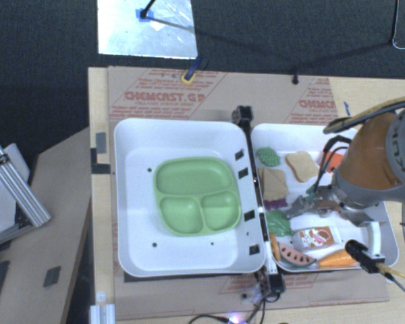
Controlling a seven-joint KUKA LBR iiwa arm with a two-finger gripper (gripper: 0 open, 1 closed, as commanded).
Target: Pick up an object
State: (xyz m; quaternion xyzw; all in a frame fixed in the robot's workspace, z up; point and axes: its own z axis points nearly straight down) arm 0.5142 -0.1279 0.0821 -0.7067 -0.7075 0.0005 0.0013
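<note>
Gripper sits low in the right bin, fingers slightly apart, nothing visibly between them. Brown toast piece lies just up-left of its tip, green leaf just below-left, ketchup packet just below, watermelon slice and carrot farther below. Green divided tray rests in the left bin, well apart to its left.

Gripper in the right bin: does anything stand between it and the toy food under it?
Nothing visible does. The gripper hangs directly above the toy food pile, beside the bread slice and green leaf, inside the right bin.
</note>
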